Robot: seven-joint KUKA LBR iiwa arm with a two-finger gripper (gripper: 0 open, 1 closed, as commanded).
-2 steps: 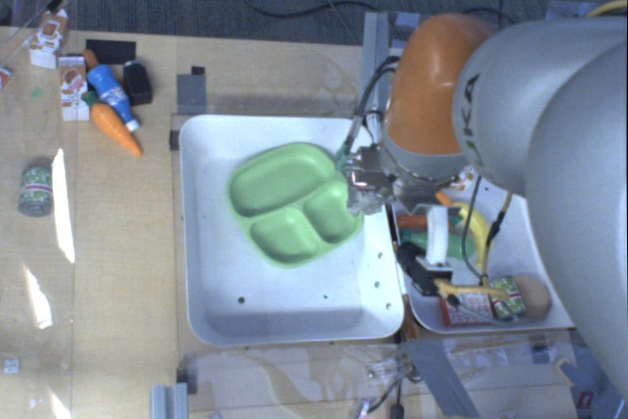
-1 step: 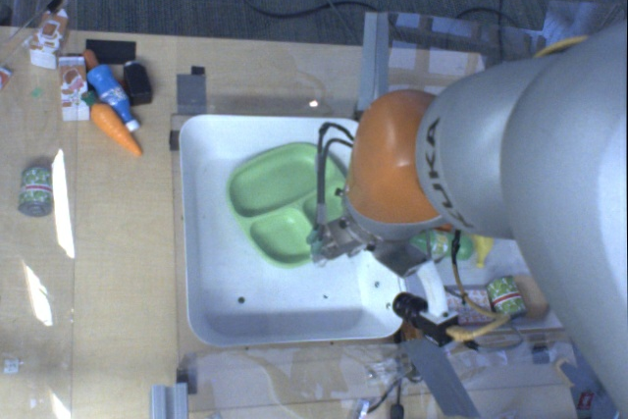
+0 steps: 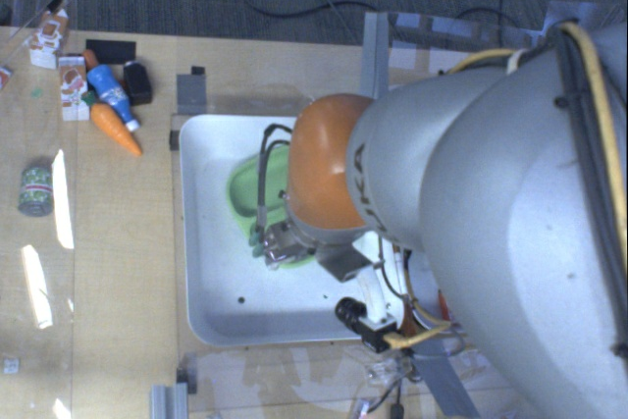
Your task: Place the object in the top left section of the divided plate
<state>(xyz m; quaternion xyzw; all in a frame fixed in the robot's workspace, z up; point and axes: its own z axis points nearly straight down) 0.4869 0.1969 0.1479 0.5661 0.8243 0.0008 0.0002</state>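
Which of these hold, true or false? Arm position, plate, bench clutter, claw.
1. The arm hangs over the white bin. True.
2. The green plate lies in full view. False: the arm covers most of it, only its left edge shows.
3. An orange carrot lies on the bench, left of the bin. True.
4. The small can stands inside the bin. False: it is on the bench, far left.
5. A blue bottle lies beside the carrot. True.
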